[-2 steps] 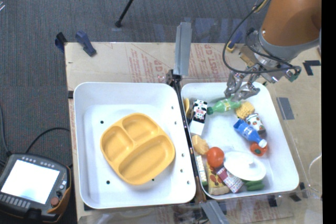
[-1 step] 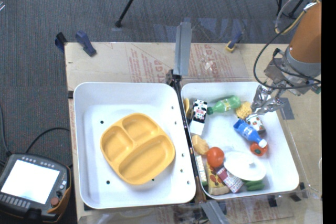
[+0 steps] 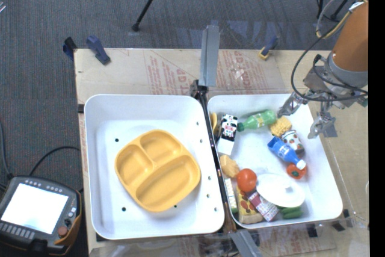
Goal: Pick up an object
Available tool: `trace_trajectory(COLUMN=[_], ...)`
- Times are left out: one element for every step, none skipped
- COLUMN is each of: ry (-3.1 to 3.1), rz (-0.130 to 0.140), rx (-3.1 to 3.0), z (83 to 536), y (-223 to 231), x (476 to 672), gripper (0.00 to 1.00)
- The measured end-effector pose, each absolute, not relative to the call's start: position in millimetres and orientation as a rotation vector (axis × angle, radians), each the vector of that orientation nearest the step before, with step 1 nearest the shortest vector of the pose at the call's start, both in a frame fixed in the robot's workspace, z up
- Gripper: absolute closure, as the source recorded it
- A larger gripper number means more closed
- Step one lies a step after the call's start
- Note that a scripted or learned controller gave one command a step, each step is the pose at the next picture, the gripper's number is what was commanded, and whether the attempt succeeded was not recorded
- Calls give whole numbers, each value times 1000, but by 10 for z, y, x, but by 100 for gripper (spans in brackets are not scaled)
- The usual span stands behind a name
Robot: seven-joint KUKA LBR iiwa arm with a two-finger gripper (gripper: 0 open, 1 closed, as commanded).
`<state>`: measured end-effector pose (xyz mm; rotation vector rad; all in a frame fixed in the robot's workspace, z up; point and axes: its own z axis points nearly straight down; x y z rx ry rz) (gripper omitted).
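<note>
Hovering with fingers spread and gripping nothing, gripper [image 3: 308,115] over the right bin's [image 3: 334,189] far corner, needing to be coming straight down on the yellow corn [image 3: 280,126] beside the green bottle [image 3: 258,120].

Two white bins [image 3: 96,129], one yellow plate [image 3: 157,170], one bottle [image 3: 258,120].

Arm [image 3: 354,39] cut off at right edge above end effector [image 3: 307,116]; items under white lid [image 3: 280,189] below it partly hidden.
</note>
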<state>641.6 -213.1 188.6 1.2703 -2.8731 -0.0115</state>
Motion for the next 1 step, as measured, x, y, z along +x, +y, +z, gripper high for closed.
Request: trace_trajectory(ry=[-2891], rz=[-20], rx=[1214], z=[803], y=[-1955], x=[6290], gripper=[0])
